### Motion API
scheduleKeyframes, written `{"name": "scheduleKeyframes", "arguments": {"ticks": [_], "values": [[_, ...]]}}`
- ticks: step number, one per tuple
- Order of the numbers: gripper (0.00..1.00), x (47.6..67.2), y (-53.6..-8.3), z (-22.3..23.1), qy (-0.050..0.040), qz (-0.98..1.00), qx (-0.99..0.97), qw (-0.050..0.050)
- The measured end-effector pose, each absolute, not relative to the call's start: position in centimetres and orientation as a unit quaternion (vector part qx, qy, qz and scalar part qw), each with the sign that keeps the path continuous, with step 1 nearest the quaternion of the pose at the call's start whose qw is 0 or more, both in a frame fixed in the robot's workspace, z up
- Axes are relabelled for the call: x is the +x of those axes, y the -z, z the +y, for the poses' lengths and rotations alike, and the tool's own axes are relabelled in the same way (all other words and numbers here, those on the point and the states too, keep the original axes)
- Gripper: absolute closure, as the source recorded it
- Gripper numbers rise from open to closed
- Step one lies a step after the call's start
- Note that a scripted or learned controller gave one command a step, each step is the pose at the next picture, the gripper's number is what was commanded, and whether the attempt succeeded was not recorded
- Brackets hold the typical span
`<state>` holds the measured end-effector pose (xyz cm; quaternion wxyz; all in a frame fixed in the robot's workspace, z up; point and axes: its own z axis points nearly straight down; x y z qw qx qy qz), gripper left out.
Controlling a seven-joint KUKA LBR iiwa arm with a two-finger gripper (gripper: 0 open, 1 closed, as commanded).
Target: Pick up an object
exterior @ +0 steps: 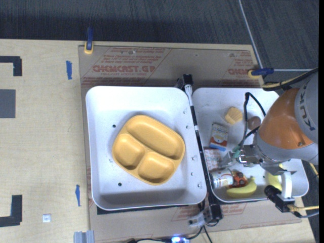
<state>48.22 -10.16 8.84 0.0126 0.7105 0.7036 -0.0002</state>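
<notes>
Gripper (pixel 237 155) low in the right bin (pixel 212 99), jaw state cannot be told. Banana (pixel 242 189) lies at its 5 o'clock, near the bin's front wall. Yellow tray (pixel 148 148) sits in the left bin (pixel 101 135).

A pale wooden worktop (pixel 40 151) with black tape marks and a brown cardboard sheet (pixel 167 65) sits beneath a strip of dark grey carpeted floor (pixel 152 9).
</notes>
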Motion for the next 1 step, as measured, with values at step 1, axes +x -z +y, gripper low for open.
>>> {"name": "scheduleKeyframes", "arguments": {"ticks": [1], "values": [[0.00, 48.22, -8.84, -10.12, 0.0004, 0.703, 0.711, 0.013]]}}
